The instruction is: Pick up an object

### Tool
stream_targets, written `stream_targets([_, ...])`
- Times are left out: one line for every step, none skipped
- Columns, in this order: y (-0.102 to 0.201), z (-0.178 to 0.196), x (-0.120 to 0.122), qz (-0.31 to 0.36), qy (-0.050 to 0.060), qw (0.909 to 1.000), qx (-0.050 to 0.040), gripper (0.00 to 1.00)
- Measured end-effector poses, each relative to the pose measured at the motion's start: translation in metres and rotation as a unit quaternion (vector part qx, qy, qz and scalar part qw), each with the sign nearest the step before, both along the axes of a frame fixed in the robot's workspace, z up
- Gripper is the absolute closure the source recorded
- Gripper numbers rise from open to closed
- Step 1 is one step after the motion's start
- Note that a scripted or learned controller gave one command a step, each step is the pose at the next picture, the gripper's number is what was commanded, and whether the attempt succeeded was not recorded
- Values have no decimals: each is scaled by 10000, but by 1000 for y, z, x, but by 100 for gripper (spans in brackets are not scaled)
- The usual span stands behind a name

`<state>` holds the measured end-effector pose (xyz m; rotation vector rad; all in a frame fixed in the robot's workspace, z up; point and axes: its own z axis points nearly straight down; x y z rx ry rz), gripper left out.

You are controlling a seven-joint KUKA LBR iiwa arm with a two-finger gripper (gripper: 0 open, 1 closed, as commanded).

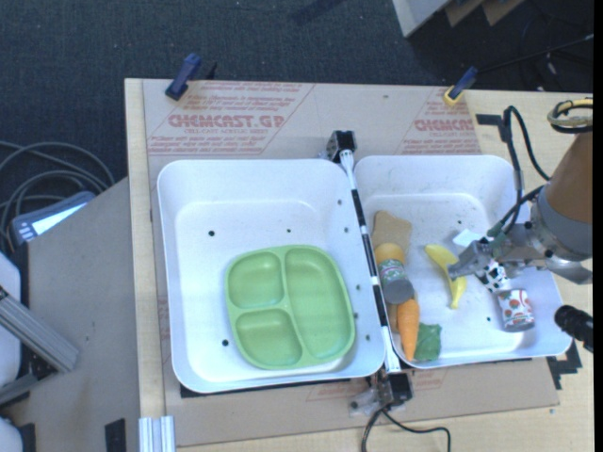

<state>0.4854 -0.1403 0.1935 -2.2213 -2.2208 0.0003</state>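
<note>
Two white bins side by side on the bench (283, 111). Left bin (188, 196): a green divided tray (287, 306) at lower centre of the frame. Right bin (424, 182): along its left wall, a tan slab (391, 226) at the top, then a small jar with a yellow cap (390, 264), then a carrot (408, 320) with green leaves (427, 342) at the lower edge. Further right, a banana (445, 266) lying roughly upright in the frame. At lower right, a small red-and-white can (514, 310) and, just above it, a small black-and-white object (493, 274), too small to identify.

Arm entering from the right of the frame, jaws (476, 257) low over the right bin, between the banana and the black-and-white object, close to both. Impossible to tell how wide the jaws stand, or whether anything sits between them; nothing visibly held.

Likely step in hand: settling on a target and closing. Best candidate by position: the banana, just left of the tip. Worth centring over its middle, across its narrow width, before closing. Risk of nudging the black-and-white object or catching two things at once, given the crowding. Straight lift afterwards, clear of the bin wall.
</note>
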Motion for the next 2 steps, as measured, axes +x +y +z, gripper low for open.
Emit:
stream_targets([6,-98,48,-1,-10,10000,-3,0])
stream_targets([6,-88,48,-4,-15,10000,-6,100])
